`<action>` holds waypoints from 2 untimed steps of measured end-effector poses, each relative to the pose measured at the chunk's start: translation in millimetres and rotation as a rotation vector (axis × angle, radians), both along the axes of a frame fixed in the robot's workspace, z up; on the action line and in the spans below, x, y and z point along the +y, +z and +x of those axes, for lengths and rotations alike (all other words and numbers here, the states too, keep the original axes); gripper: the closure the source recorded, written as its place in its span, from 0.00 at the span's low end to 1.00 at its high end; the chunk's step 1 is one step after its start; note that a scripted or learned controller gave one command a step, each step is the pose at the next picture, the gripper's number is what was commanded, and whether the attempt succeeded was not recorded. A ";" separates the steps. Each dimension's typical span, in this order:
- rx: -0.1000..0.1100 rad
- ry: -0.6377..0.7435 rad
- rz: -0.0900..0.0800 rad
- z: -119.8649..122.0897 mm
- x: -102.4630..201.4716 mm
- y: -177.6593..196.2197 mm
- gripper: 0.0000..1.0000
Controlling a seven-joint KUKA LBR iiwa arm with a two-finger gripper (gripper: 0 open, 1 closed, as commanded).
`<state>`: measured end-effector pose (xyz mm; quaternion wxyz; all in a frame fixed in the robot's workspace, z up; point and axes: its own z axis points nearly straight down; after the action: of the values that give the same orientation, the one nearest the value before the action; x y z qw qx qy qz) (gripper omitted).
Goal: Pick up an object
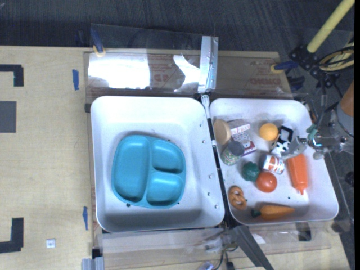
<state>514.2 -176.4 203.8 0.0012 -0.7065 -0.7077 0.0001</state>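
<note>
Two white bins sit side by side on the bench. At centre-left, the left bin (101, 151) holds a blue divided plate (149, 170). At centre-right, the right bin (320, 207) holds the loose objects: an orange ball (269, 131), a black-and-white toy (284, 140), a small red-and-white can (273, 163), an orange bottle (298, 172), a red tomato (266, 182), a green piece (250, 170), a grey-lidded jar (232, 152), a tan wedge (221, 131), a labelled packet (242, 134), a pretzel (237, 196) and a carrot (274, 211).

At the right edge of the frame, the gripper (318, 144) hangs over the right bin's rim; whether it is spread or closed cannot be told, and nothing is seen in it. The nearest objects, the black-and-white toy and the orange bottle, lie just to its left, apart from it.
</note>
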 end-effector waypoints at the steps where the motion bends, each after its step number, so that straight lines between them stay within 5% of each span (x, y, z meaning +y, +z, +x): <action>1: -0.007 0.331 -0.004 65.7 -3.2 23.0 0.00; 2: -0.012 0.525 -0.005 99.2 10.3 -92.0 0.00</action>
<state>613.4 -166.1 111.9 -0.0047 -0.4988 -0.8667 -0.0019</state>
